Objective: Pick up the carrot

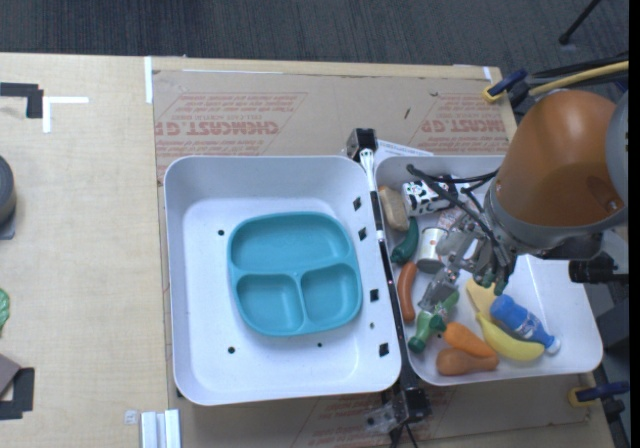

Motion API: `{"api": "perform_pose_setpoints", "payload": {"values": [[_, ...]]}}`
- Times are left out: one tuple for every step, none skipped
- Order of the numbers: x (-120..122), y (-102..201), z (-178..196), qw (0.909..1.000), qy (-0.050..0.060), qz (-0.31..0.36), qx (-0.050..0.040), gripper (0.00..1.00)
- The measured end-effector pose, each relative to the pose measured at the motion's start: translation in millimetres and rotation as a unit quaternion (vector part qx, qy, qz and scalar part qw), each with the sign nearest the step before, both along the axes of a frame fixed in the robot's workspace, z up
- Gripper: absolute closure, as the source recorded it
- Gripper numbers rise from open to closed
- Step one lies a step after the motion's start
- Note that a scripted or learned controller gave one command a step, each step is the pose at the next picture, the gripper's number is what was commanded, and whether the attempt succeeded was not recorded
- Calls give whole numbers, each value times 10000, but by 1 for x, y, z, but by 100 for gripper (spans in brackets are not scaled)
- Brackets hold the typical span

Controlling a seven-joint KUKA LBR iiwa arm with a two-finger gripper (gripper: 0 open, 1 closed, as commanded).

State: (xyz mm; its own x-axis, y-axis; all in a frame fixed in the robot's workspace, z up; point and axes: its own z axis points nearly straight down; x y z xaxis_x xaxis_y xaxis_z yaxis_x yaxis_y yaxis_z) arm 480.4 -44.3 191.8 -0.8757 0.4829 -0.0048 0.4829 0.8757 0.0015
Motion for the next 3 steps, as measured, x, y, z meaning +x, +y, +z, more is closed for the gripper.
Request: {"api": "perform_pose_setpoints", "payload": {"values": [[-1,-63,-81,9974,10,724,-1,0],[3,-69,-68,9976,-53,691,-63,100],[3,-69,-68,9975,-48,696,-60,0]]}}
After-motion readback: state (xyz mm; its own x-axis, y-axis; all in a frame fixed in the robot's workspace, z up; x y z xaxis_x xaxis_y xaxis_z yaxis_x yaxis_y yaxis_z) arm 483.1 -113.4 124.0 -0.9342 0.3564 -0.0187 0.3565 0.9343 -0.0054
